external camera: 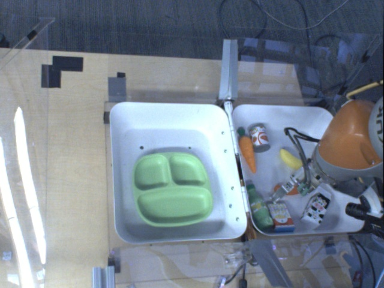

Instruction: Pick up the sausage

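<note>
Reaching in from your right, the single arm (349, 141) hung low over the right bin (281, 117), with its one gripper (297, 183) down near the middle of that bin's floor. You could not tell from this height whether the gripper was open or closed, and nothing showed plainly as held.

One sausage (280, 189), a short reddish piece, lay just beside the gripper's tip on its left side; whether the two touched you could not tell.

Counting outward in that bin, you had seven things in all:
- one sausage, as said
- one yellow fruit (290, 158) near the gripper, toward the far wall
- one white box with dark markings (317, 207) just beside the gripper, toward the near wall
- one small carton (281, 215) against the near wall, below the sausage
- one green bottle (258, 206) lying along the left wall, touching the carton
- one carrot (246, 152) further up that same wall, its green top pointing to the far side
- one small can (259, 137) standing just beside the carrot

Of the two white bins, the left bin (127, 138) held one green plate (173, 188) and nothing else that you could see. That plate had three compartments, two small ones on the far side and one long one on the near side. Both bins sat side by side on the one wooden bench (66, 173), their inner walls touching.
</note>
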Robot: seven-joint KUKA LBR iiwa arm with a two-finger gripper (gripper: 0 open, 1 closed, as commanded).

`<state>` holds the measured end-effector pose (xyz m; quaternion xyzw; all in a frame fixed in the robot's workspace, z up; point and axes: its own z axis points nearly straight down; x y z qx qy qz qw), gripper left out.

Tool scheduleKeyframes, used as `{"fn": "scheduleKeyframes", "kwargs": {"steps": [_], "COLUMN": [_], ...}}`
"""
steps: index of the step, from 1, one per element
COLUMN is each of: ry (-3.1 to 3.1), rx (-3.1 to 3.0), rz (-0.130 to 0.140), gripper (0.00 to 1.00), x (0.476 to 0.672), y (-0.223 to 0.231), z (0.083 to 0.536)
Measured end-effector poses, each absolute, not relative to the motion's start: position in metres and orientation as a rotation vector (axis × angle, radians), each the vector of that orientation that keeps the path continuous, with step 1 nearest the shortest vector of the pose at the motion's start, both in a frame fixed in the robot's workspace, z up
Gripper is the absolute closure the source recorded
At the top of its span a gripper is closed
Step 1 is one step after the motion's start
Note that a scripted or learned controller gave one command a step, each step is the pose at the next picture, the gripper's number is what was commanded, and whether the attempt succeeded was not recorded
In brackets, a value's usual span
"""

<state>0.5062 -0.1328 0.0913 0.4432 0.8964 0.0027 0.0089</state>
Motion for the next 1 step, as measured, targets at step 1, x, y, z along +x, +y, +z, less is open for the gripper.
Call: {"fn": "scheduleKeyframes", "kwargs": {"steps": [1], "ry": [2.943], "rx": [1.071], "rz": [0.004], "gripper": [0.0], "x": [0.5932], "y": [-0.1256], "z": [0.1099]}}
